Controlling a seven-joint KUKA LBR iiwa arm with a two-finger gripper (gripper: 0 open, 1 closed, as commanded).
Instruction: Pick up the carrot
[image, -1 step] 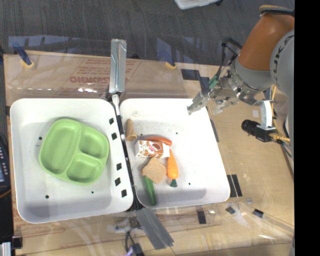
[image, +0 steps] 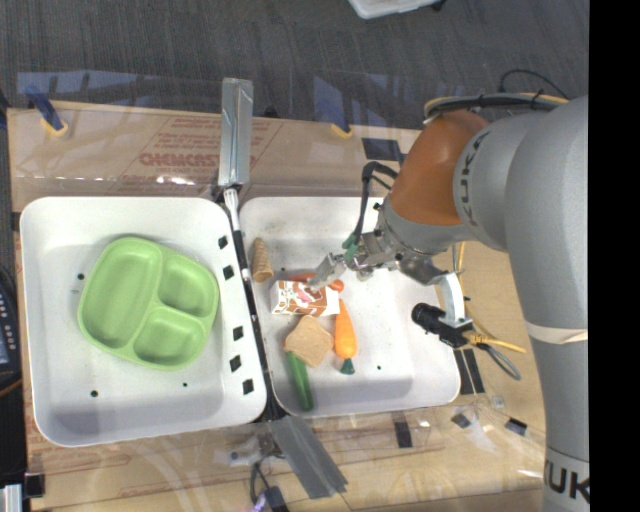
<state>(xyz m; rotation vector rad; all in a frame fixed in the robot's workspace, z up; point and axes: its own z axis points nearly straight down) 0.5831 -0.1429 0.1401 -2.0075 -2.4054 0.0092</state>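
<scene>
Nearest the camera, at the front of the right bin (image: 430, 385), lies one green pod-shaped vegetable (image: 299, 381), probably a cucumber or bean. Just behind it sit one tan bread-like piece (image: 310, 343) and one carrot (image: 345, 335), the two touching or nearly so. The carrot lies lengthwise front to back, its green stub toward the camera. Behind these are one printed packet (image: 300, 298) and one brown cork-like piece (image: 262, 260).

The left bin (image: 40, 300) holds one green divided plate (image: 148, 298).

The gripper (image: 333, 271) hangs over the packet, just behind the carrot's orange tip. Whether the jaws stand apart or closed cannot be told from this view. Nothing is seen between them.

Judgement: the carrot looks like a light, rigid toy with a smooth skin, likely to slip. A hold across the thick middle would suit best, jaws square to its length, keeping clear of the bread-like piece alongside.
</scene>
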